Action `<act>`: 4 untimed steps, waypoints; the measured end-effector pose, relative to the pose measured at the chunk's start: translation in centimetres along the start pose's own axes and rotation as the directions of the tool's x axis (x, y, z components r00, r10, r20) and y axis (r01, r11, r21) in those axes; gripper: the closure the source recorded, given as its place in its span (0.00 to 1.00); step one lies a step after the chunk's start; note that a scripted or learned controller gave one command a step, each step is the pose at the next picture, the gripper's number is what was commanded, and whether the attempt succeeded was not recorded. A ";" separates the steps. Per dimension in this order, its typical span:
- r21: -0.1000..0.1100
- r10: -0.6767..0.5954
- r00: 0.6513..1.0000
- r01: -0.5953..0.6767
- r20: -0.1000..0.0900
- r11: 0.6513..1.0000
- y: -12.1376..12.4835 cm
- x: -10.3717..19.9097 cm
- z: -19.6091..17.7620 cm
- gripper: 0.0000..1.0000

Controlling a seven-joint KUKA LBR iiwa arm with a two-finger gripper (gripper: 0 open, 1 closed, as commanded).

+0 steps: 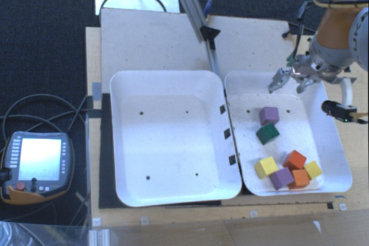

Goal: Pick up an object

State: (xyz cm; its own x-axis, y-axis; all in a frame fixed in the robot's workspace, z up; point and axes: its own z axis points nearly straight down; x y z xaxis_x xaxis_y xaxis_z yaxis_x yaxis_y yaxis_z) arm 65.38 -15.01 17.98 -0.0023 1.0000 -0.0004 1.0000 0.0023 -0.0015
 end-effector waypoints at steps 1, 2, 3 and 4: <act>0.001 0.000 1.000 0.000 0.000 1.000 0.0 -0.9 5.7 0.00; -0.007 -0.002 1.000 0.002 0.001 1.000 0.3 -0.9 4.2 1.00; -0.009 0.000 1.000 0.000 0.001 1.000 -0.3 -1.0 -0.7 1.00; -0.011 -0.003 1.000 0.003 0.002 1.000 0.8 -0.7 -6.6 1.00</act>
State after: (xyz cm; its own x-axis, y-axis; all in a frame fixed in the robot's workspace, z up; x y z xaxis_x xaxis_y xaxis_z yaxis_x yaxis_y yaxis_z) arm 66.14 -15.71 24.59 -0.0056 1.0000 -0.0025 0.9999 0.0056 0.0099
